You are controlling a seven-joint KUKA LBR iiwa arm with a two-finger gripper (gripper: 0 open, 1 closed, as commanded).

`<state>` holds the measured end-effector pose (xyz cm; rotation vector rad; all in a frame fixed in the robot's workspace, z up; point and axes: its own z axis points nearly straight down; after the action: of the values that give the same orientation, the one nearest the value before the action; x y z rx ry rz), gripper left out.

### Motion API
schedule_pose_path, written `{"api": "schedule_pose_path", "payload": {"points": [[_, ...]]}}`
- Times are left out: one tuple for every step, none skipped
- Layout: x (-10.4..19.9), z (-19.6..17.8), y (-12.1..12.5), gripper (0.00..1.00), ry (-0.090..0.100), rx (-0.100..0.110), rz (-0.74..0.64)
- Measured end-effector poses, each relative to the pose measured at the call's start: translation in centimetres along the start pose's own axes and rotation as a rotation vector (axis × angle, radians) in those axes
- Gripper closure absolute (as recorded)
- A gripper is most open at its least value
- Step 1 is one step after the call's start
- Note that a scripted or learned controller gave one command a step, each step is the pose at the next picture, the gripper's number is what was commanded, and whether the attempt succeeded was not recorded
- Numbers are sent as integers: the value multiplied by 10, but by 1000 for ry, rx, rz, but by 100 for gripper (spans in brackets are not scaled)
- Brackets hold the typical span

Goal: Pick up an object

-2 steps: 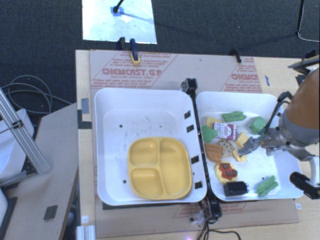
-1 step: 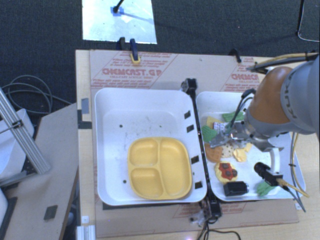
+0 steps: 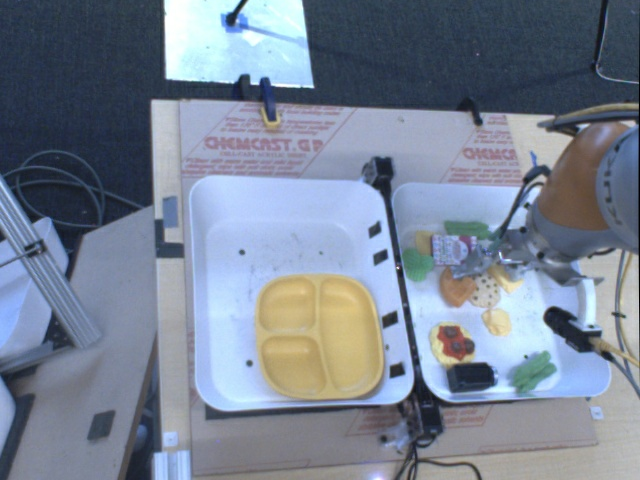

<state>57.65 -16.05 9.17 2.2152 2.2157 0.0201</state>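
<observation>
Yellow plastic catches our eye first: a three-compartment tray [image 3: 320, 334] lies in the near half of the left bin [image 3: 215, 298], one long section on its right and two smaller ones on its left. We see the arm [image 3: 590, 183] reaching in from the right over the right bin [image 3: 590, 373], its grey body and orange band above the bin's far right corner. Its gripper [image 3: 468, 256] hangs low over the cluster of toy food in the far left part of that bin, right at a small pink-and-grey item [image 3: 447, 249] that sits between a green block [image 3: 462, 228] on the far side and a brown cookie-like piece [image 3: 457, 289] on the near side. We cannot tell whether the fingers are parted or closed, nor whether anything lies between them, since metal and toys blur together there. Beside the brown piece lies a pale speckled round cracker [image 3: 486, 292], and a small round green object [image 3: 417, 264] lies against the bin's left wall. Nearer to us we find a pale yellow lump [image 3: 496, 321], a yellow disc with red and dark topping [image 3: 453, 342], a black rectangular block [image 3: 470, 376] and a green leafy piece [image 3: 533, 371] along the near edge. Both bins rest on a brown board [image 3: 330, 133] printed with red lettering.
</observation>
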Motion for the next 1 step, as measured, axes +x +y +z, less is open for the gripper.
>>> {"api": "schedule_pose_path", "payload": {"points": [[27, 3, 65, 0, -6, 3, -8]]}}
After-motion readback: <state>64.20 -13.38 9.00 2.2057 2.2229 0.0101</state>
